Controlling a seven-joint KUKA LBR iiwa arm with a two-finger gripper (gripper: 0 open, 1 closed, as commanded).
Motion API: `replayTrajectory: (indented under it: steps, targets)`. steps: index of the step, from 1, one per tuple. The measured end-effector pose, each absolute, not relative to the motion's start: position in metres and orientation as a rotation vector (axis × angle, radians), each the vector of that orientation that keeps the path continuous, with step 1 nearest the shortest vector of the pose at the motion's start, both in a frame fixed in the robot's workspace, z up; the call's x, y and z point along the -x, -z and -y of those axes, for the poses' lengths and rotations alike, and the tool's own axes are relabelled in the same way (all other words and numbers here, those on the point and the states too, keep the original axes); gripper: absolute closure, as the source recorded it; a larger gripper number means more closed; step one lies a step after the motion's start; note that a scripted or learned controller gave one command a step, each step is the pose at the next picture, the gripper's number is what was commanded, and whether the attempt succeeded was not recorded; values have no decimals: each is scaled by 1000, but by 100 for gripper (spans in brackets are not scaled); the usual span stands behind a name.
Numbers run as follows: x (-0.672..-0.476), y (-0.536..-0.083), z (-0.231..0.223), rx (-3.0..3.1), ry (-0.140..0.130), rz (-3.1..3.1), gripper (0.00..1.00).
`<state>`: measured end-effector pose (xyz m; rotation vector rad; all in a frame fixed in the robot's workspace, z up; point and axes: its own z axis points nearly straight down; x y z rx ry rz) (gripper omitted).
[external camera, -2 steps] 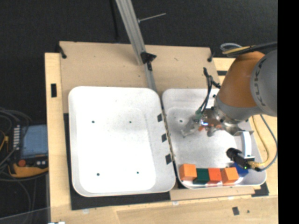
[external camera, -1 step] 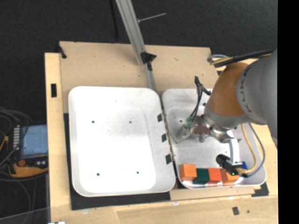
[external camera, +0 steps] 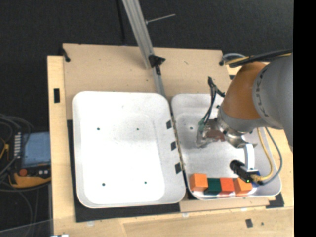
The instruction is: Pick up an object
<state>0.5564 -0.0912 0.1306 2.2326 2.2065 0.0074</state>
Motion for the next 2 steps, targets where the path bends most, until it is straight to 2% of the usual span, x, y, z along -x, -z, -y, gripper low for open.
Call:
replayTrajectory:
  steps: [2]
  targets:
    - [-562,-260,97,-2213,-9,-2220,100]
